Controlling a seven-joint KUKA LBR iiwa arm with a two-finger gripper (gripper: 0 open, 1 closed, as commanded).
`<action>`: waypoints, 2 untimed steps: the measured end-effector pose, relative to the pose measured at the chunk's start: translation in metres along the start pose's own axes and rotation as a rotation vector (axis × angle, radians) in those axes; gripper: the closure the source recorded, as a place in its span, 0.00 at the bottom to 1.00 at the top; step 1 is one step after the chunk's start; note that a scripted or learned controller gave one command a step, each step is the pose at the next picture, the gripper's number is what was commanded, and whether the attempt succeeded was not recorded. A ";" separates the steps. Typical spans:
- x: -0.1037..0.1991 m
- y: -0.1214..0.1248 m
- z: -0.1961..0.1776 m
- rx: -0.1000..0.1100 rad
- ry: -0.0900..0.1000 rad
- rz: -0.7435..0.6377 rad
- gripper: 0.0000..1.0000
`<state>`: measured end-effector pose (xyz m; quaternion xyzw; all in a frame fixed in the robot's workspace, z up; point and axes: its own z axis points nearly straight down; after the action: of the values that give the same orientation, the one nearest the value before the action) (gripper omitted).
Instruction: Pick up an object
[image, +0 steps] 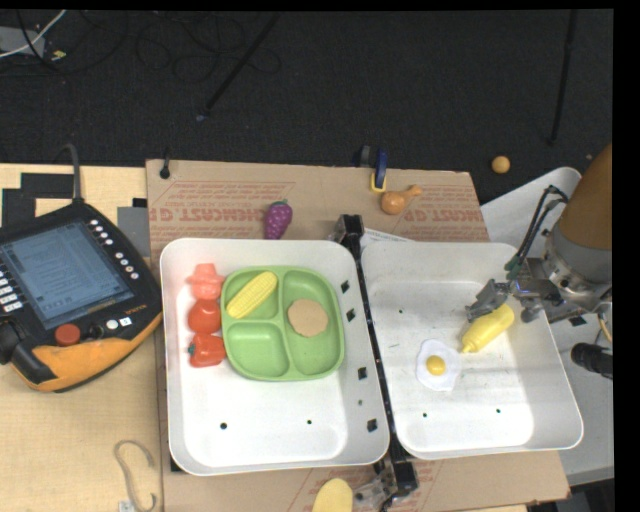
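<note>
Right bin (560, 420): arm's hand (505, 293) low over yellow bottle (488, 328).
Hand cluttered with dark parts; finger state cannot be told, bottle lying tilted just below it. Fried egg (437, 365) beside bottle. Left bin (260, 445): green tray (262, 355) with corn (249, 293), cookie (308, 318). Arm cut off at right.

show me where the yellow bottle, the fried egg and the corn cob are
yellow bottle (488, 329), camera view, middle of its body
fried egg (436, 365), camera view, on the yolk
corn cob (250, 293), camera view, middle of the cob
</note>
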<state>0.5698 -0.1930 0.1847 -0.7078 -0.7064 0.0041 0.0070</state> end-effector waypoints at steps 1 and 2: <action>0.000 0.003 -0.008 -0.013 -0.003 -0.002 0.00; 0.005 0.000 0.054 -0.010 -0.002 -0.004 0.00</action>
<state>0.5690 -0.1874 0.1303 -0.7064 -0.7078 0.0012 0.0028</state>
